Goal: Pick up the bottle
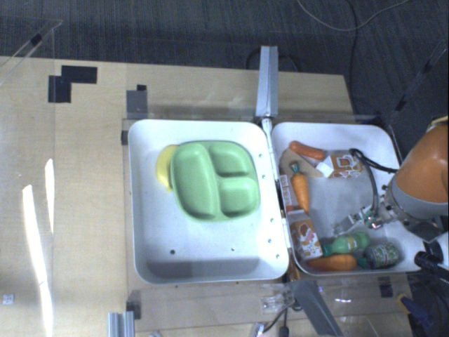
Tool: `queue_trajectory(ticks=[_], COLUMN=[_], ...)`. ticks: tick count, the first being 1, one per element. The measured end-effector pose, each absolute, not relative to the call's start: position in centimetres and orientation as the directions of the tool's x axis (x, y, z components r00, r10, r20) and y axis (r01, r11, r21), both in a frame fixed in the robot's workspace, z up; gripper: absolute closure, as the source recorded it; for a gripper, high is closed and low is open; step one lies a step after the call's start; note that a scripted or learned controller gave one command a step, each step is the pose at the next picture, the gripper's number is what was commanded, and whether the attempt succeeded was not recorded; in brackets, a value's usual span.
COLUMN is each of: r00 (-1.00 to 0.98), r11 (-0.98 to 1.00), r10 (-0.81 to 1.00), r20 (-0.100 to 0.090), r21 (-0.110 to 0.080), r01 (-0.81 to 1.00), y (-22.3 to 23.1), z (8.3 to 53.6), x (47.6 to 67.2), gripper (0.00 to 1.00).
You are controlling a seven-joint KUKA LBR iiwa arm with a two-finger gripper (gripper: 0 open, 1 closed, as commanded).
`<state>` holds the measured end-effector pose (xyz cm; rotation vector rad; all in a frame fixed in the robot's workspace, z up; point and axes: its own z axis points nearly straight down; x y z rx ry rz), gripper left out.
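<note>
L bin on the bench: a green divided plate sits toward its back-centre, w/ a yellow thing peeking from under the plate's L edge; front half of that bin is open floor. R bin is crowded along its L wall and front edge: a red sausage-like item and a small carton near the back, a carrot by the L wall, a flat packet below it; label print too blurred to read. The bottle, green, lies on its side near the front edge, long axis running roughly L-R, slightly tilted; which end is the cap I can't tell. An orange item touches it in front, a dark green round thing just to its R. Jaws hang just above-R of bottle, apart from it; spread or pressed together, can't tell. Bin centre is mostly open.
</note>
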<state>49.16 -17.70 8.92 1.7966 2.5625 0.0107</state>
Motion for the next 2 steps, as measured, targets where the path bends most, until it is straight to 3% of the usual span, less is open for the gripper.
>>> queue_trajectory(ticks=[1, 2], r00=[-0.345, -0.344], r11=[0.345, 0.344], r10=[0.939, 0.939], r20=[-0.01, -0.01], r21=[0.02, 0.02], r01=[0.938, 0.939], y=[-17.61, -17.61], z=[10.15, 10.15], x=[49.49, 49.48], gripper=[1.0, 0.0])
